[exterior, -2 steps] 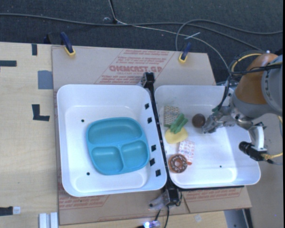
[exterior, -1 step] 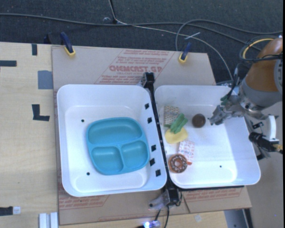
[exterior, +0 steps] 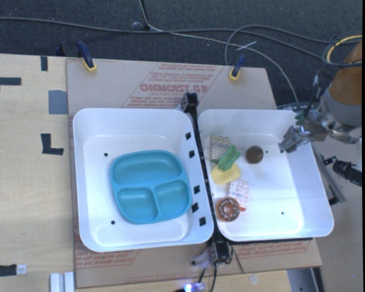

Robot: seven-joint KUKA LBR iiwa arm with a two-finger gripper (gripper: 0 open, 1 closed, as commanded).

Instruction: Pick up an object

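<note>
My two-finger gripper [exterior: 290, 142] hangs over the right white bin [exterior: 304, 215], at its far right edge; whether it is released or clenched I cannot tell. The small brown ball [exterior: 254, 154] lies nearby on the bin floor. It looks light, rigid, apt to roll; I'd pinch across its middle.

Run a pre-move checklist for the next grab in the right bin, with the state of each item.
1. Targets present in the right bin: brown ball, donut, yellow piece, green piece. Ok.
2. End effector over the right bin, near its right wall. Ok.
3. End effector above a target: it sits right of the brown ball, apart from it. Not ok.
4. Object held: cannot tell.
5. Brown ball apart from its neighbours. Ok.
6. Blue tray in the left bin, out of the path. Ok.
</note>
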